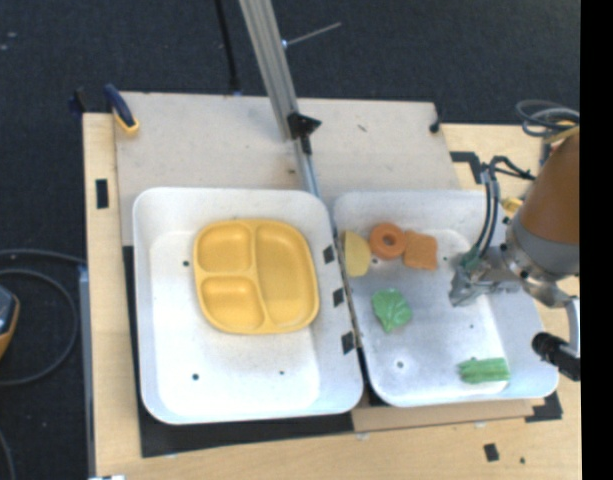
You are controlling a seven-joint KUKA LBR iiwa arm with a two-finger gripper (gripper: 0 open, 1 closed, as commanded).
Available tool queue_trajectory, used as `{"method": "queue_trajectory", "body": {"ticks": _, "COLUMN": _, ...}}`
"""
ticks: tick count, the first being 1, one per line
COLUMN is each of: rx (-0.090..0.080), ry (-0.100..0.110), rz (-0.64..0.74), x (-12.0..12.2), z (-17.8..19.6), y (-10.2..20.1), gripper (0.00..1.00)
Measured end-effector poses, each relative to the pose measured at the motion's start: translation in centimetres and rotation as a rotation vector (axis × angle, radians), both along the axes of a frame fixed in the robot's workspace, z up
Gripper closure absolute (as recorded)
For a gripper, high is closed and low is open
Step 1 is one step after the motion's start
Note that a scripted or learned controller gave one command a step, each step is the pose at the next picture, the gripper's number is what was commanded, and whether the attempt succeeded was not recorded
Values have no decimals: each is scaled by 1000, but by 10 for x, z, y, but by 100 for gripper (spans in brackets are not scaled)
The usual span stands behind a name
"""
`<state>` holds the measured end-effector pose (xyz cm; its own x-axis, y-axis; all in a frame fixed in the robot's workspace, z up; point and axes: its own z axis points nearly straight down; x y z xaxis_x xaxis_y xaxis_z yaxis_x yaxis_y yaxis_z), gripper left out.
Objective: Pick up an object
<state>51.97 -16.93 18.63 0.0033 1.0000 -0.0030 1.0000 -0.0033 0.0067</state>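
Tabletop carrying two white bins. Left bin holds a yellow divided tray. Right bin holds, at your 12 o'clock, an orange ring, tan block and yellow piece; centre, a green leaf; at 5 o'clock, a green strip. The gripper hangs at 3 o'clock; whether its jaws are open cannot be told. Risk: descending here, you probably close on bare floor, every object lying apart.
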Motion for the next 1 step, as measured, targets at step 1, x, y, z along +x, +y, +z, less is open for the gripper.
{"method": "queue_trajectory", "body": {"ticks": 1, "rx": 0, "ry": -1, "rz": 7, "x": 11, "z": 51, "y": 2, "gripper": 100}}
